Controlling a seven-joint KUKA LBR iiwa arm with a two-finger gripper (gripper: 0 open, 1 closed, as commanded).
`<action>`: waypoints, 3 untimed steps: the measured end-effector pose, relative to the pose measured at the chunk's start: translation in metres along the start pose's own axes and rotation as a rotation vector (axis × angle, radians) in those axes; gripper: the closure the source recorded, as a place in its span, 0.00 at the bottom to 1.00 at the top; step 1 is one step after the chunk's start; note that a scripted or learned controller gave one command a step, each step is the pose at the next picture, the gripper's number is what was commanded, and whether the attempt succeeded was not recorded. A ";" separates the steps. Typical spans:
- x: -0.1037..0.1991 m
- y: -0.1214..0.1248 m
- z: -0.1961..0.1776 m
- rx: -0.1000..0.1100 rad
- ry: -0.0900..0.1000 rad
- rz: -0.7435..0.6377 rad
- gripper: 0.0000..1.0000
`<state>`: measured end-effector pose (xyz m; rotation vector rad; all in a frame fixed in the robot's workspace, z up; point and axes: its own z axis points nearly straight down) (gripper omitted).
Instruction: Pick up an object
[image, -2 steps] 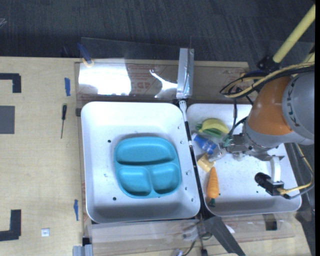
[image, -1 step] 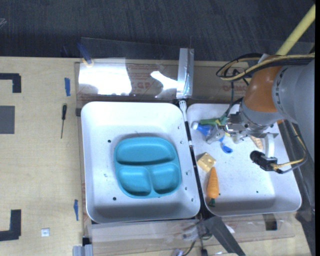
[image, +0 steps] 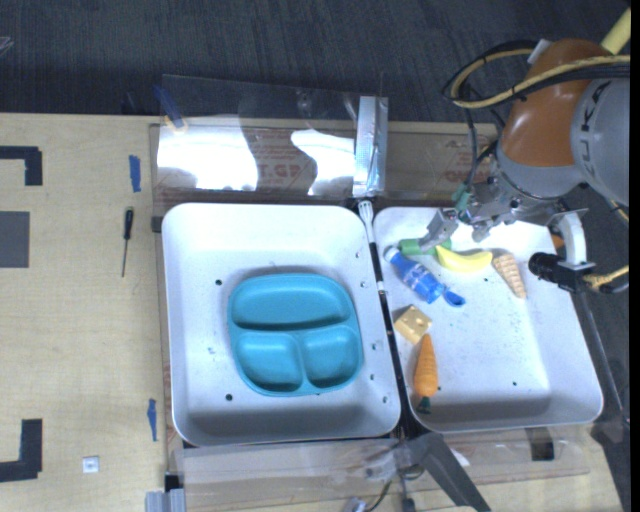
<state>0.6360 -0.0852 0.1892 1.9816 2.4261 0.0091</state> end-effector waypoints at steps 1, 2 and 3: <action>-0.046 0.022 0.101 0.006 0.001 0.104 0.00; -0.009 0.002 0.103 0.010 0.003 0.284 0.00; -0.003 -0.017 0.102 0.009 0.002 0.414 0.00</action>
